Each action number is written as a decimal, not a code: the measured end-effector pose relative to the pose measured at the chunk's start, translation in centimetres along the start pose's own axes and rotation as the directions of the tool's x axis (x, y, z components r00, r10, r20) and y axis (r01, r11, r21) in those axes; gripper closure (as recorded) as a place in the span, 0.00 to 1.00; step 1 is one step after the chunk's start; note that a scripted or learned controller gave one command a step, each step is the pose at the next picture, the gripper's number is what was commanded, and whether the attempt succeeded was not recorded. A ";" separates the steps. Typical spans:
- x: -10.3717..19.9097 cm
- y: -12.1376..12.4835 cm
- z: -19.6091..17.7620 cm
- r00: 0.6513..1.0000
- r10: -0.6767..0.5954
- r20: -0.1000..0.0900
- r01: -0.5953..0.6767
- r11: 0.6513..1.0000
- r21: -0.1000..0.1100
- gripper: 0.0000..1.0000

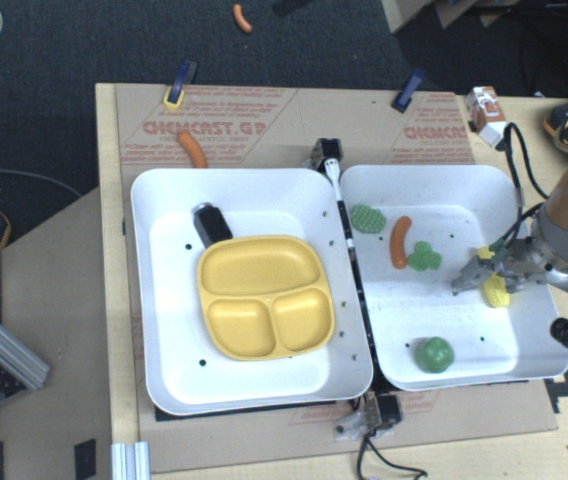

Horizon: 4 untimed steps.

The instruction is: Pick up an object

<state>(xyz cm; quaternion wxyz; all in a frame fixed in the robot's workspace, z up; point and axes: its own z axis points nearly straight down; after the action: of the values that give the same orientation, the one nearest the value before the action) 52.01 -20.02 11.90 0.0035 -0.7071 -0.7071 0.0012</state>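
Observation:
My gripper hangs low over the right side of the right bin, reaching in from the right. A small yellow object lies right at the gripper's tip, partly covered by it; I cannot tell whether it is held. To the left of the gripper are a green broccoli-like piece, an orange sausage and a flat green piece. A green ball rests near the bin's front wall.
The left bin holds a yellow divided plate and a black object. An orange sausage lies on the board behind the bins. Clamps and cables sit along the bench edges.

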 end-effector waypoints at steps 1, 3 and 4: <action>-0.5 0.4 2.8 1.000 0.003 0.015 -0.003 1.000 -0.019 0.00; -0.5 0.8 -2.9 1.000 -0.001 0.006 0.001 1.000 -0.012 1.00; -0.5 2.0 -8.4 1.000 -0.002 0.007 0.002 1.000 -0.015 1.00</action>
<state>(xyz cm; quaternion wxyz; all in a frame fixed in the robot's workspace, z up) 54.02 -20.54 20.32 -0.0043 -0.7065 -0.7077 -0.0016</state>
